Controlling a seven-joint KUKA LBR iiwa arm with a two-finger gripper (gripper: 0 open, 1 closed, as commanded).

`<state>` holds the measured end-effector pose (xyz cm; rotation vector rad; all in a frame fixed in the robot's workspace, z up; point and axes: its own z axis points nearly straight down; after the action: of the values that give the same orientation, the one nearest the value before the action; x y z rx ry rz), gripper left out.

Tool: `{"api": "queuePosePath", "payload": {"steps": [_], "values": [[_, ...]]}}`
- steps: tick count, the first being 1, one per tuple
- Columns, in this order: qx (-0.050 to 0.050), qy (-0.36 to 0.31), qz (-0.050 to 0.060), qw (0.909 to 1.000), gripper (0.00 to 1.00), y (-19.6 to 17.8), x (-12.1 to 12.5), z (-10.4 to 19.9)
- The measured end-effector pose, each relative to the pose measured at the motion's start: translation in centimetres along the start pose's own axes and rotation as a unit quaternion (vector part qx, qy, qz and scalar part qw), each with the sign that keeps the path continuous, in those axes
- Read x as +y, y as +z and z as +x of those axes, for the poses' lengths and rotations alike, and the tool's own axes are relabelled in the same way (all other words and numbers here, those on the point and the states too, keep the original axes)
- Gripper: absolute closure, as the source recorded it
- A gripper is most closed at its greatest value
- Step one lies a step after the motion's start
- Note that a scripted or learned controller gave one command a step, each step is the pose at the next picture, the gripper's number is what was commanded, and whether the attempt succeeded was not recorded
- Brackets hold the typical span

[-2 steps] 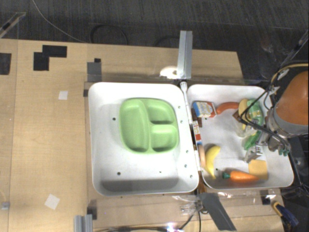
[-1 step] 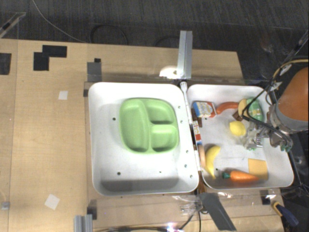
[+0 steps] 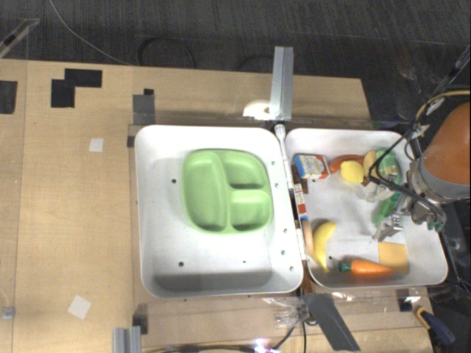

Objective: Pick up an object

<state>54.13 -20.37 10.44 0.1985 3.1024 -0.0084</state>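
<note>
While the grey arm with its orange band [image 3: 449, 151] reaches over the right-hand shallow white bin [image 3: 346, 219] from the right, its two-finger gripper [image 3: 388, 228] hangs low over the middle-right of that bin, and whether the fingers are spread or closed cannot be told from this slanted view. No object can be seen between them. Just below the gripper lies a pale yellow wedge-shaped block [image 3: 393, 254], and beside that, toward the bin's near edge, an orange toy carrot with a green top [image 3: 367, 269]. To the gripper's left lies a yellow toy banana [image 3: 321, 240]. Above the gripper, toward the far wall, sit a round yellow lemon-like fruit [image 3: 352, 171] and a small red-and-white carton [image 3: 313, 167]; a green item [image 3: 385, 212] shows right against the gripper's upper side. Well to the left, the other white bin [image 3: 158, 197] holds a light green divided plastic tray [image 3: 226, 190].
</note>
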Motion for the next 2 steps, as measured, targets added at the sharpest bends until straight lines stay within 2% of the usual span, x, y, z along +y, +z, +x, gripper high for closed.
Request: {"api": "queuePosePath", "payload": {"steps": [1, 2], "values": [[0.008, 0.027, -0.001, 0.9996, 0.0, 1.4, -0.3, 1.8], [0.009, 0.036, 0.0, 0.9993, 0.0, 1.5, -0.2, -0.2]]}}
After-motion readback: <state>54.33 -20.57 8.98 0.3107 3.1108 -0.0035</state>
